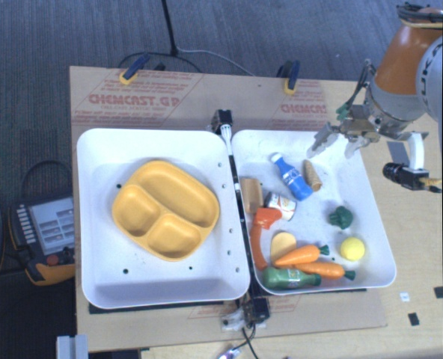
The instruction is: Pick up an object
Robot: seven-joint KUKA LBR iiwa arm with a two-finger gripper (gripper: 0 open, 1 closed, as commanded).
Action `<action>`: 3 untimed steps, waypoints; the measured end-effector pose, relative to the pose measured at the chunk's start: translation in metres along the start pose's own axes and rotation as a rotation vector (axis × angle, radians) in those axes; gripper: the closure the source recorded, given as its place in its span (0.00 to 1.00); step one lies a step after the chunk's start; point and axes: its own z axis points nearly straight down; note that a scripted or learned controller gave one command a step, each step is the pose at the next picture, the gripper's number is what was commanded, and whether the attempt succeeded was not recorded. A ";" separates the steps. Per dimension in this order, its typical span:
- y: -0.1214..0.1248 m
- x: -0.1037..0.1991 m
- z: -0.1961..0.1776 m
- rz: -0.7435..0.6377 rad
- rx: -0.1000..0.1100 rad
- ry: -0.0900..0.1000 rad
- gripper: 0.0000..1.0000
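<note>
My gripper (334, 146) hangs over the back right part of the right bin (371, 200), its two fingers spread apart and nothing between them. Just left of and below it lie a blue bottle (291, 178) and a brown bread-like stick (312, 174). Further forward in that bin are a green broccoli piece (342, 217), a yellow lemon (352, 248), two carrots (299, 256), a green bottle (289, 277), an orange handled piece (260, 226) and a tan block (251, 194).
The left bin (94, 200) holds a yellow divided plate (166, 209). Two clamps (289, 78) hold the cardboard at the back edge. A black cable (165, 21) runs up at the back, and a pendant (42, 234) sits left of the bench.
</note>
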 end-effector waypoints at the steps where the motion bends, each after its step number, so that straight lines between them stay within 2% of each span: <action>1: -0.003 0.033 0.102 0.152 -0.001 -0.001 0.00; 2: -0.002 0.033 0.090 0.151 -0.005 -0.003 1.00; 3: -0.044 0.115 -0.038 0.293 -0.002 0.001 1.00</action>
